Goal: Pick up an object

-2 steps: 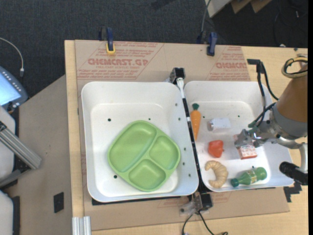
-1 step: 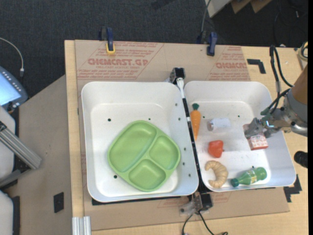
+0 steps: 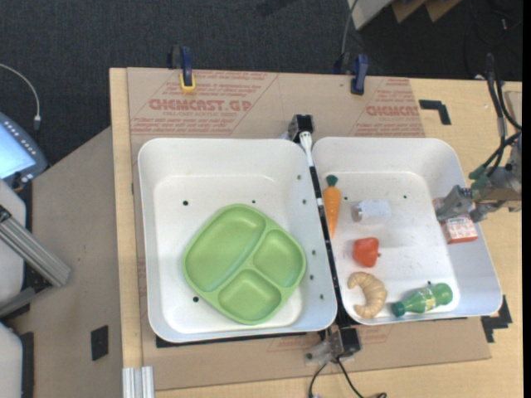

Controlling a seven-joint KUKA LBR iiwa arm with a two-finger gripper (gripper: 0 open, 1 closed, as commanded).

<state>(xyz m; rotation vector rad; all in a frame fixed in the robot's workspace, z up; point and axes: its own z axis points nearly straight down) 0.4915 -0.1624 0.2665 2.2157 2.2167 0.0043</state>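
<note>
Our two-finger gripper [image 3: 458, 201] hovers at the right bin's [image 3: 398, 152] far rim; we cannot tell its state. The small red-and-white packet [image 3: 462, 230] lies just beside it; a descent there risks striking the wall.

Dark grey carpeted floor [image 3: 99, 15] around a pale wooden bench [image 3: 79, 222], topped by a brown board [image 3: 274, 98] printed with red lettering. Two blue clamps [image 3: 358, 73] at the board's far edge, loose black cables [image 3: 25, 85] on the floor at left. Even, soft lighting, without hard shadows.
</note>
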